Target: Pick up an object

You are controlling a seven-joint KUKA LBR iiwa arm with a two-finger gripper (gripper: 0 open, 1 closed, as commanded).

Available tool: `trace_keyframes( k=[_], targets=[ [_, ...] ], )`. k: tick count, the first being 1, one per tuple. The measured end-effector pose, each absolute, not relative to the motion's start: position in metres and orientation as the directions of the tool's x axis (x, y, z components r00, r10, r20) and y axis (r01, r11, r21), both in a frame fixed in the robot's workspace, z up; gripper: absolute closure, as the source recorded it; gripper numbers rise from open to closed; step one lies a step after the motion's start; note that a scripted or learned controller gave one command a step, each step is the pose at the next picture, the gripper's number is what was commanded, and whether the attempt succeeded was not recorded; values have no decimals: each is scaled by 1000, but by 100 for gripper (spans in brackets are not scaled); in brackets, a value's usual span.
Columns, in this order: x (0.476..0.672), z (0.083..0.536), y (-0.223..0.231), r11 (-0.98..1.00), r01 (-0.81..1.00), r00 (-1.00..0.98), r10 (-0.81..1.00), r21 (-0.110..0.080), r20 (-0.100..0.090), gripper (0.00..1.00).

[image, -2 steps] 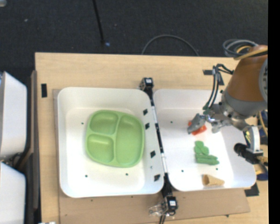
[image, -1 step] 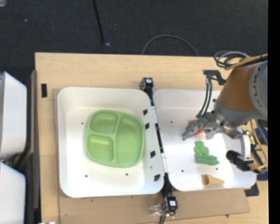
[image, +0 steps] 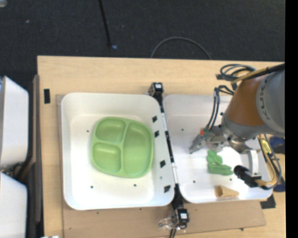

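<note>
My gripper (image: 201, 142) hangs in the right bin (image: 188, 182); its grip I cannot tell. One green toy (image: 217, 164) lies at its 4 o'clock, long axis 10-to-4. One tan wedge (image: 226, 192) lies further on. Left bin (image: 79, 192): one green divided plate (image: 123, 147).

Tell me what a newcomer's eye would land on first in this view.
First, the pale green divided plate, lying flat in the middle of the left bin. Next, the grey arm with its orange band, reaching from the right over the right bin, with its gripper low above the bin floor. Just beside the gripper lie a small green object and, nearer the front rim, a tan wedge.
</note>
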State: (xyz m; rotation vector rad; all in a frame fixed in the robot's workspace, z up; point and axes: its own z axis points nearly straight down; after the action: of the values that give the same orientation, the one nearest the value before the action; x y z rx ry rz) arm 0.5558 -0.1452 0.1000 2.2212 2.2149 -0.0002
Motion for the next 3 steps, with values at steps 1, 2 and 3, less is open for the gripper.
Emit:
trace_keyframes(
  k=[1, 2, 3],
  targets=[
    [558, 114, -147, -9, 1000, 9, 1000, 10, -4, 100],
    [561, 178, -153, -2, 1000, 2, 1000, 7, -2, 100],
    [563, 232, -154, 2, 1000, -2, 1000, 8, -3, 100]
  ],
)
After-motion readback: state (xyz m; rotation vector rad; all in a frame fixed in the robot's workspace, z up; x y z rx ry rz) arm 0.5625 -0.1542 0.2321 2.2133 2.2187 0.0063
